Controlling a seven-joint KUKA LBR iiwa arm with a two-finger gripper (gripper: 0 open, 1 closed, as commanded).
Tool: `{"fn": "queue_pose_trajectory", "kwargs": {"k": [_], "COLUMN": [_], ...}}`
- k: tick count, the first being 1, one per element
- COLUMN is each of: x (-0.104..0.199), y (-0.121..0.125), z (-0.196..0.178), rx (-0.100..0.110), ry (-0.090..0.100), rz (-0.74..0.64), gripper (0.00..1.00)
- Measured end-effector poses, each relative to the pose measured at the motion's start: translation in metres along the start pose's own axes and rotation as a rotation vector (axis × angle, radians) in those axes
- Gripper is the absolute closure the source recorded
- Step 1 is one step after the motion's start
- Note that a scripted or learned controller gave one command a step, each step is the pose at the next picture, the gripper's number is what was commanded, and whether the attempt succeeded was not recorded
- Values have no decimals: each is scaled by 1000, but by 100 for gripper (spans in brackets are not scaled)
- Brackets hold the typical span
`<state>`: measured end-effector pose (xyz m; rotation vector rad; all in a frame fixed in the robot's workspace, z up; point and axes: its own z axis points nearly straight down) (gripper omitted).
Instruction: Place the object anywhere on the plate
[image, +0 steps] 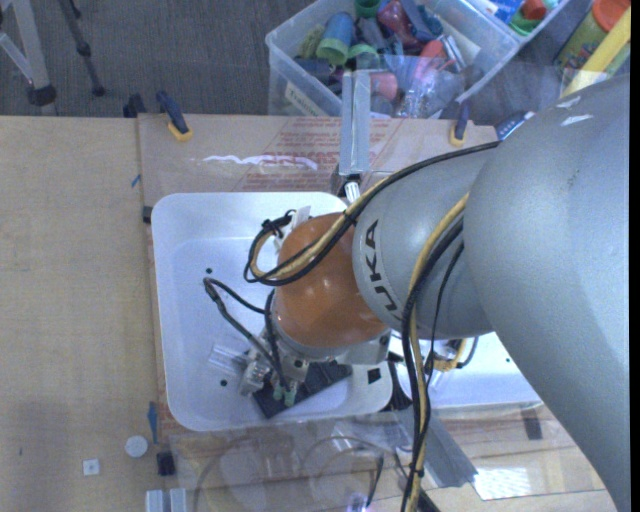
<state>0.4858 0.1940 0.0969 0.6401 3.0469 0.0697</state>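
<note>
Plate and object alike lay hidden as the KUKA arm hung low over the left white bin on the desk, its claw near the bin's front wall, grip state impossible to tell.

On the grey arm, near the middle of the frame, dark letters "UKA" run along the casing beside the orange band; the first letter of the brand is hidden. No other text can be read.
</note>
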Motion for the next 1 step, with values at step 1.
{"fn": "queue_pose_trajectory", "kwargs": {"k": [1], "x": [-50], "y": [24], "z": [4], "rx": [27], "ry": [25], "rz": [-485], "gripper": [100]}}
